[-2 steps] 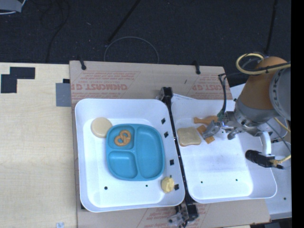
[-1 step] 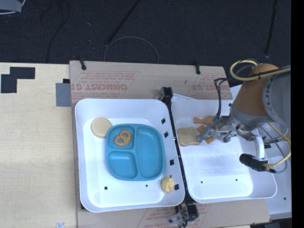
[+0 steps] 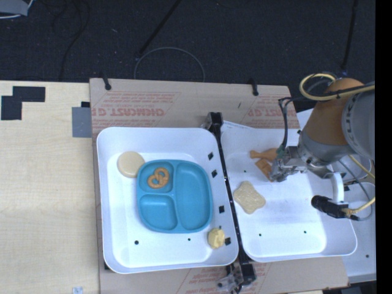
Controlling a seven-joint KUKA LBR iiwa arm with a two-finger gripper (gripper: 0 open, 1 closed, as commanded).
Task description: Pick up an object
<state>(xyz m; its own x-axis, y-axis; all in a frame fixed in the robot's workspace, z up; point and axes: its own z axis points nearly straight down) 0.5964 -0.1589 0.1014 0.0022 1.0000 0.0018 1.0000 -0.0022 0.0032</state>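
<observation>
Position: you look down from above the bench, slightly slanted.
Coverage: both white bins (image 3: pixel 110 164) mid-frame; arm (image 3: pixel 334 124) enters right.

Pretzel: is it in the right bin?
No, the pretzel lies in a small compartment of the blue tray, inside the left bin.

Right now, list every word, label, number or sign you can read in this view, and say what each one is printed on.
"CHEMCRZT. G P": red print, upside down, on the cardboard sheet above the left bin; the letters are blurred, so this reading is unsure.
A second red print of the same kind sits on the cardboard above the right bin, partly hidden; too blurred to read.
Faint red print on the cardboard at the bottom edge; too small to read.
</observation>
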